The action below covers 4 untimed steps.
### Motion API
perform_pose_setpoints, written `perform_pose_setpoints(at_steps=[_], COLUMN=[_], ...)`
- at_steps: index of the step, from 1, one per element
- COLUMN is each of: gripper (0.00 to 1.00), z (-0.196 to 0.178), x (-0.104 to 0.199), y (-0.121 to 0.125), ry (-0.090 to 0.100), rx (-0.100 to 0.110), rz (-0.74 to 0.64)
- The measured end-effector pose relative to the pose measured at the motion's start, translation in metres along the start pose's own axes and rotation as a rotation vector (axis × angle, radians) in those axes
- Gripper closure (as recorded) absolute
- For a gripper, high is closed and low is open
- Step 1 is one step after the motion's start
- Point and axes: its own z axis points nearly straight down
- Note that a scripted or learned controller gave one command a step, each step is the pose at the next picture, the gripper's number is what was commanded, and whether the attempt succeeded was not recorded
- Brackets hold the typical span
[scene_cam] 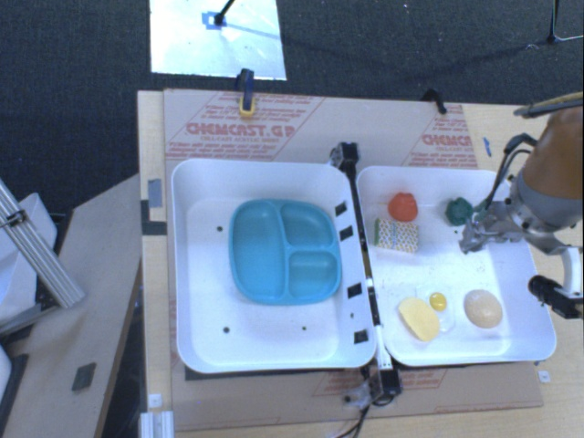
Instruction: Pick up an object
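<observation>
The right bin (538,340) holds several small objects: a red-orange ball (402,206), a speckled sponge block (398,235), a dark green lump (458,211), a yellow wedge (419,318), a small yellow bead (438,300) and a beige egg shape (483,308). My gripper (476,236) hangs over the bin's right half, just below and right of the green lump and above the egg shape. Nothing shows between its fingers.
The left bin (196,245) carries a blue divided plate (284,250). Black clips line the wall between the two bins (358,254). The arm's grey body and orange band (557,167) cover the right bin's far right corner.
</observation>
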Motion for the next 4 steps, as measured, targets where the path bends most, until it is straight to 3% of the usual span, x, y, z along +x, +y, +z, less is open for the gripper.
perform_pose_setpoints(at_steps=[1,2,4], gripper=[1.0,1.0,1.0], z=[-0.056,-0.082,-0.064], x=[0.01,0.01,0.113], y=[0.002,0.004,0.024], ry=[0.0,0.001,0.004], rx=[0.0,0.003,0.006], rz=[-0.001,-0.001,-0.005])
